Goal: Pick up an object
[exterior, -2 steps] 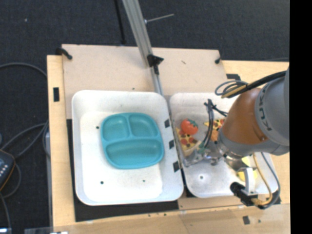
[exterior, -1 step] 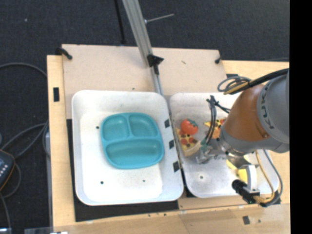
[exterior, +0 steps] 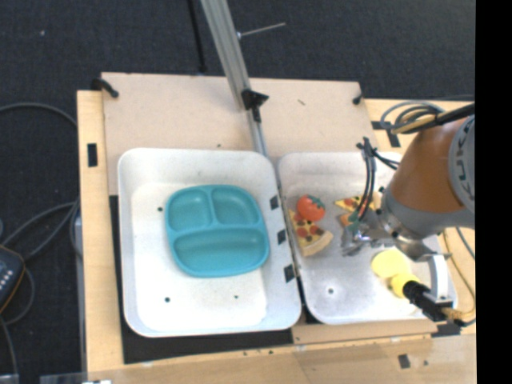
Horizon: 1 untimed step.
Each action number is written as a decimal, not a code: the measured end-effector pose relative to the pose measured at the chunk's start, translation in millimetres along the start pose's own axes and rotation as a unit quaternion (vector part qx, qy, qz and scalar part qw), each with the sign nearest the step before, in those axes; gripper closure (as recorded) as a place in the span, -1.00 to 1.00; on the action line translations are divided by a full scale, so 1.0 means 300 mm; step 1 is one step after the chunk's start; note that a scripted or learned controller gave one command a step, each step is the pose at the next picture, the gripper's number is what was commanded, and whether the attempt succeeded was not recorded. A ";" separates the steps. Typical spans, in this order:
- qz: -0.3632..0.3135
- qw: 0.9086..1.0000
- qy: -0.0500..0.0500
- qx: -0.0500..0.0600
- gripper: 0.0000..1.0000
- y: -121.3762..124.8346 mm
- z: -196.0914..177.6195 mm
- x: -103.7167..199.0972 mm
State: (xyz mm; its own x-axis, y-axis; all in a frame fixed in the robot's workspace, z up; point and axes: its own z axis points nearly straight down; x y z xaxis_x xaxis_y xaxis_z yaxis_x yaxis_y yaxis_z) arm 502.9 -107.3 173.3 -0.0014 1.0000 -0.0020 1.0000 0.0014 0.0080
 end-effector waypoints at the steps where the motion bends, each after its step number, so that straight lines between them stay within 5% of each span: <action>1: -0.001 1.000 0.000 0.000 1.00 -0.002 -0.201 -0.030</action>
State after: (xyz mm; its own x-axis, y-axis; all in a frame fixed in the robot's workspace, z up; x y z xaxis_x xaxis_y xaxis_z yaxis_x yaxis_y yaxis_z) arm 501.8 -116.2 233.7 -0.0025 1.0000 -0.0028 1.0000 0.0025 0.0089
